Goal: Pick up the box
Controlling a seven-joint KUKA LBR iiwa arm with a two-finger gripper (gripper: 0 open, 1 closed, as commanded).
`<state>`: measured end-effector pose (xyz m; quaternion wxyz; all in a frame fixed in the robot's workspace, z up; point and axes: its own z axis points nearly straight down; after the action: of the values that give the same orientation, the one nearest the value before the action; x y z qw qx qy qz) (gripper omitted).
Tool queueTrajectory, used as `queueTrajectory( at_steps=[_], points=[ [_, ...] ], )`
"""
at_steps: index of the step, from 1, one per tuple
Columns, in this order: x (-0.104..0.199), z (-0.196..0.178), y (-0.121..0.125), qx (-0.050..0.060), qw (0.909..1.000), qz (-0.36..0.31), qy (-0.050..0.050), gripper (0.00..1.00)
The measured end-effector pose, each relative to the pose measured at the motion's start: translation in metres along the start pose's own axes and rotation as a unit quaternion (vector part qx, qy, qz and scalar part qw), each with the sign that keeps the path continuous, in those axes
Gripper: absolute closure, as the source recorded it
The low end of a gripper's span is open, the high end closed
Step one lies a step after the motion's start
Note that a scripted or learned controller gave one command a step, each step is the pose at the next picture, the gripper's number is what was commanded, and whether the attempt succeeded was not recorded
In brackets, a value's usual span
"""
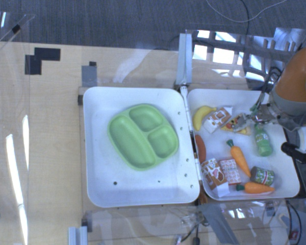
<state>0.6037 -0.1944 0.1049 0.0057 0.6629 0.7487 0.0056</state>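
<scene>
Two boxes lie in the right bin point(290, 188). A red and white one point(223, 173) rests flat near the front wall. A smaller white and orange carton point(218, 119) sits beside the banana point(202, 115) at the back. My gripper point(252, 118) hangs low over the back of this bin, reaching in from the right under the orange band point(296, 75). Its tip is just right of a small colourful packet point(237, 123) and a short way right of the carton. I see no box between its fingers.
The right bin also holds a green bottle point(263, 142), two carrots point(239, 157) point(255, 188), a green can point(263, 176) and a sausage point(201, 148) by the left wall. A green divided plate point(143, 136) lies in the left bin point(97, 188).
</scene>
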Motion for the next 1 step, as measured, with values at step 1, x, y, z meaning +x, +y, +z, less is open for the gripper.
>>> queueTrajectory(
  at_steps=[1],
  points=[
    [0.0258,0.0167,0.0506,0.013,0.9998,-0.014,-0.004,0.00]
  ],
)
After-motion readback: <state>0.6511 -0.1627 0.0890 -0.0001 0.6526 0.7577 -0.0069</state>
